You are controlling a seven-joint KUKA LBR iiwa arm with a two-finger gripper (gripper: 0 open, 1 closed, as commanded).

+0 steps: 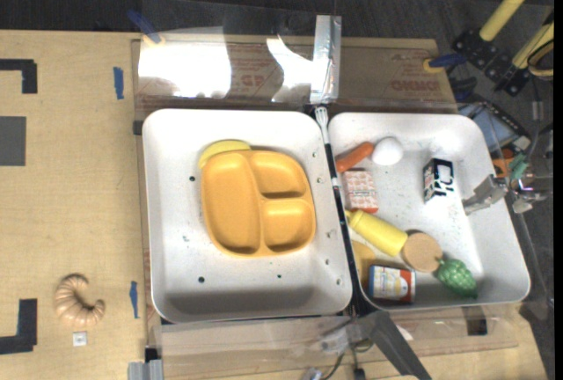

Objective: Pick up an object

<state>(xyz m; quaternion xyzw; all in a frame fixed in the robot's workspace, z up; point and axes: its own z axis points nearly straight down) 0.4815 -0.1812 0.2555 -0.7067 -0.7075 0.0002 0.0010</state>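
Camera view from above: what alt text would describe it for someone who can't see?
Two shallow white bins sit side by side on a bench. The left bin holds a yellow divided tray; the right bin holds a mustard bottle, a can, a carrot and other small items. The gripper is at the right bin's right edge.

Two bins sit side by side on the bench. The left bin (167,193) holds a tray (257,199) near its middle, with a banana (224,147) tucked behind the tray's back edge. In the right bin (493,237), a carrot (354,156) and a ball (386,151) lie at the back left, a carton (437,179) to their right. A packet (360,189) lies before the carrot, a bottle (378,230) before that. A disc (422,250) touches the bottle's right end. A can (391,282) lies at the front, a pine cone (457,275) to its right. A croissant (79,299) lies on the bench, left of both bins.
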